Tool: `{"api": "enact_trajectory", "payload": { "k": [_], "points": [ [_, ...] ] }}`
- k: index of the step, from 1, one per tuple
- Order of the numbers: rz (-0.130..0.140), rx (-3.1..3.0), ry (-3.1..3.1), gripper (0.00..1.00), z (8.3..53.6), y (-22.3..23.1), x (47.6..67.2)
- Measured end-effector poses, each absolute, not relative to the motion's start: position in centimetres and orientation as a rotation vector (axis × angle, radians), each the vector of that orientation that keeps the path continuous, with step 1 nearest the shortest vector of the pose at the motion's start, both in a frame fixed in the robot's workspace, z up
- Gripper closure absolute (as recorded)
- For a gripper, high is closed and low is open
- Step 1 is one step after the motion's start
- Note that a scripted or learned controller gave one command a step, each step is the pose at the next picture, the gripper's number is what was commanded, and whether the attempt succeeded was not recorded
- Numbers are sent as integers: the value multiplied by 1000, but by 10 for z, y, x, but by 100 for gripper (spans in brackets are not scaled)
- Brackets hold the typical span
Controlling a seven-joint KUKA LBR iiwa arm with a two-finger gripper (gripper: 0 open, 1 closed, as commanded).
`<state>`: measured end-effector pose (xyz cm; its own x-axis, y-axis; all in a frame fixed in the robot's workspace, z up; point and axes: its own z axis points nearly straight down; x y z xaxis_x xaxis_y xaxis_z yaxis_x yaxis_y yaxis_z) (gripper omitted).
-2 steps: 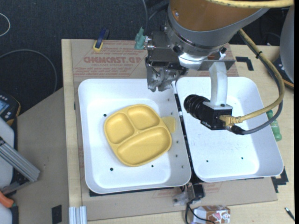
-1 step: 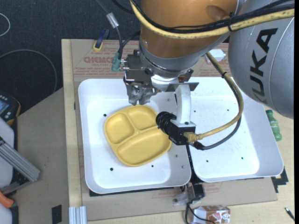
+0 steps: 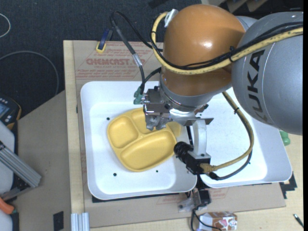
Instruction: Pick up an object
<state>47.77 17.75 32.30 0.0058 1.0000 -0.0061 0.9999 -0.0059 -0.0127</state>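
Left bin (image 3: pixel 96 177): you have one yellow divided plate (image 3: pixel 137 141) lying flat near its middle, three compartments, tilted slightly so the large compartment faces the near right corner. It is the only thing to pick.

Centre: the gripper (image 3: pixel 155 121) sits low over the plate's far right rim, beside the wall between the two bins. The arm's orange band and wrist body hide most of it; you cannot tell from here whether it is released, clenched, or grasping the rim. Treat the plate as not held.

Judgement: a shallow plate gives little to pinch except the rim or a divider ridge. Set one side of the grasp inside a compartment and the other outside the rim, close squarely, then lift slowly and watch whether the plate's near edge leaves the bin floor. Expect it to swing or slip.

Right bin (image 3: pixel 269 170): mostly under the arm.
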Motion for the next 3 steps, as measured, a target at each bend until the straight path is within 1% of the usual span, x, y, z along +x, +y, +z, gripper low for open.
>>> {"api": "enact_trajectory", "payload": {
  "k": [1,2,3],
  "points": [
    [-13,-2229,-2221,100,406,151,480],
    [-6,-2223,-2223,100,412,154,480],
    [-10,-2224,-2223,100,422,154,480]
  ]
}}
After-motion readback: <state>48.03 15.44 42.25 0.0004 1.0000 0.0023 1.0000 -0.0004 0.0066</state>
